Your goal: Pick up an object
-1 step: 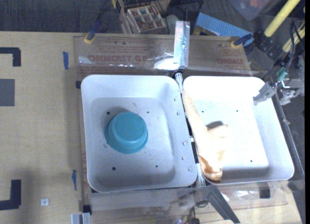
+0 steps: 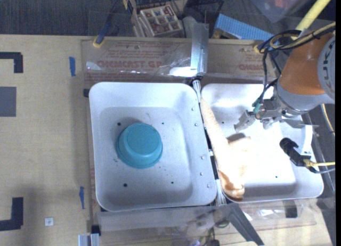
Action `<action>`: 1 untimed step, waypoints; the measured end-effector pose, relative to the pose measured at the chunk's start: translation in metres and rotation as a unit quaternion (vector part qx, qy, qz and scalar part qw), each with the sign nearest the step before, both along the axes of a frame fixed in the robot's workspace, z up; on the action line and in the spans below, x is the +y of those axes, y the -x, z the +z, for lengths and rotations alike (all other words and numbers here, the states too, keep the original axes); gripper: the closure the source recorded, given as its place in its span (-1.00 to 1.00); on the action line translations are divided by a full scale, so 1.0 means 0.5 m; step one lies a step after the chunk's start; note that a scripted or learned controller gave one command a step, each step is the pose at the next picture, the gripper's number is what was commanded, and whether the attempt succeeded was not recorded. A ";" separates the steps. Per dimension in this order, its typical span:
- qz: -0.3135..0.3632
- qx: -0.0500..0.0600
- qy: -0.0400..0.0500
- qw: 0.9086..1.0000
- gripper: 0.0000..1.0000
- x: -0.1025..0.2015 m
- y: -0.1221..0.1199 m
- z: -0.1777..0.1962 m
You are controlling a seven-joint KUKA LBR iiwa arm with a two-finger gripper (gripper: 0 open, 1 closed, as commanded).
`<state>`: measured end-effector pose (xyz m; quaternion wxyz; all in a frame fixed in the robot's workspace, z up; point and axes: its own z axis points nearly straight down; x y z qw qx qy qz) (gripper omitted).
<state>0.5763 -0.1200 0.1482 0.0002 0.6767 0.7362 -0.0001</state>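
A round teal bowl (image 2: 139,145) lies upside down in the middle of the left bin (image 2: 106,101). A long, pale peach soft thing with an orange-brown end (image 2: 232,162) stretches along the left wall of the right bin (image 2: 298,186). My gripper (image 2: 254,124) hangs over the upper middle of the right bin, just right of and above the peach thing. It looks open, with nothing between its fingers. A small grey patch (image 2: 235,139) shows on the peach thing below the gripper; I cannot tell what it is.
The two white bins meet at a shared wall (image 2: 205,133). Behind them lie a cardboard sheet with clear plastic wrap (image 2: 144,65) and a metal bracket (image 2: 199,53). The arm's orange band (image 2: 301,74) stands over the right bin's back right corner.
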 end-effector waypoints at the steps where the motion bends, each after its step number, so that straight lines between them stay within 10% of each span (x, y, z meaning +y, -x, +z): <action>1: 0.032 -0.005 0.000 0.999 -1.00 0.027 0.014 -0.118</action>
